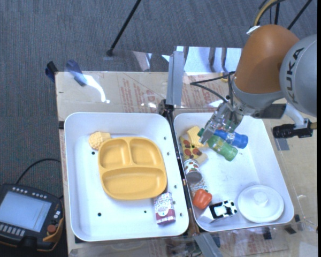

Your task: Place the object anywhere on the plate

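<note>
The yellow divided plate (132, 167) lies in the middle of the left bin (80, 197), with nothing on it. My gripper (218, 126) hangs low over the upper part of the right bin (273, 159). It is right above the left ends of a green bottle (224, 149) and a blue bottle (236, 139), which lie side by side. A yellow wedge (193, 135) and a pizza-slice toy (192, 150) lie just left of the gripper. I see nothing lifted in the gripper.
In the left bin a yellow waffle piece (98, 139) touches the plate's upper left corner, and a red carton (164, 208) lies below it. The right bin also holds a small can (192, 170), an orange pepper (202, 198), a black-and-white toy (223, 210) and a round white lid (260, 202).
</note>
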